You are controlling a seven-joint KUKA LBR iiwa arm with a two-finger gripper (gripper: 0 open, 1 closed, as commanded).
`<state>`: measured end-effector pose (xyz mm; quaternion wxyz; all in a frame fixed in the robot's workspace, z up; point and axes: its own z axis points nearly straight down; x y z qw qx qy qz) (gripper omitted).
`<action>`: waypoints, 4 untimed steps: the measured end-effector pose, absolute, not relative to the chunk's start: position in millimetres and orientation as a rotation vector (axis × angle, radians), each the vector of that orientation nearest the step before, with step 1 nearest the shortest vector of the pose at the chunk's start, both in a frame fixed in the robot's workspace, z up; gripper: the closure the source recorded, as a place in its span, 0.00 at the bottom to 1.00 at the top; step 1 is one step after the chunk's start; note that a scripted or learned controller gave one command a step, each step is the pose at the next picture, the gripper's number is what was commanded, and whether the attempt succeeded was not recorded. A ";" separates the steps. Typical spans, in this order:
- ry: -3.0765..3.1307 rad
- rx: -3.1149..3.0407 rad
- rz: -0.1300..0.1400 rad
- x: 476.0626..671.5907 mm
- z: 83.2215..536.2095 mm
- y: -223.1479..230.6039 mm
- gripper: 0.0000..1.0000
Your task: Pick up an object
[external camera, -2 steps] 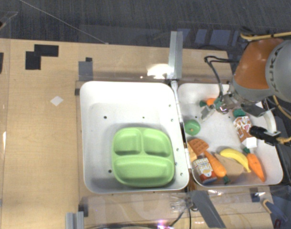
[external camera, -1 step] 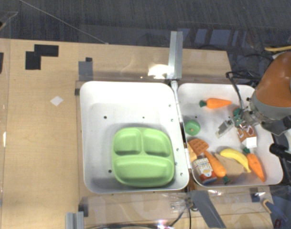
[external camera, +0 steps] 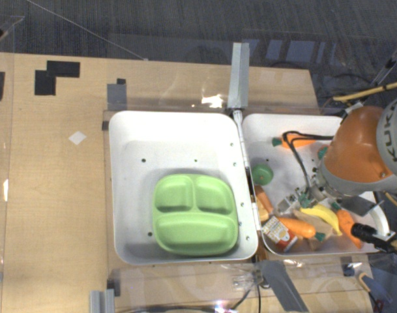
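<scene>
The right bin (external camera: 276, 128) holds a heap of toy food. A yellow banana (external camera: 320, 216) lies beside an orange carrot (external camera: 297, 227) near the front wall. A small printed packet (external camera: 276, 232) sits at the front left corner, with a brown sausage-like piece (external camera: 263, 204) just behind it. A green round piece (external camera: 261, 173) rests by the left wall, and an orange piece (external camera: 301, 143) lies at the back. My gripper (external camera: 301, 199) hangs low over the heap, just behind the banana and carrot. The wrist and orange band (external camera: 354, 149) hide what lies beneath them.
The left bin (external camera: 139, 135) holds a green divided plate (external camera: 195, 214) at its front. A grey post (external camera: 238, 77) stands behind the wall between the bins. A black cable (external camera: 302, 155) loops across the right bin. A second orange piece (external camera: 347, 223) lies at the front right.
</scene>
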<state>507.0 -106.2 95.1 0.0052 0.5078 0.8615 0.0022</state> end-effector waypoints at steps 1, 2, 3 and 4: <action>2.937 1.066 0.009 584.7 93.1 -112.0 0.00; 2.989 1.050 -0.021 648.9 90.4 -91.7 0.00; 2.855 1.319 0.006 644.8 89.9 -156.7 0.00; 2.800 1.394 0.006 610.5 91.1 -205.4 0.00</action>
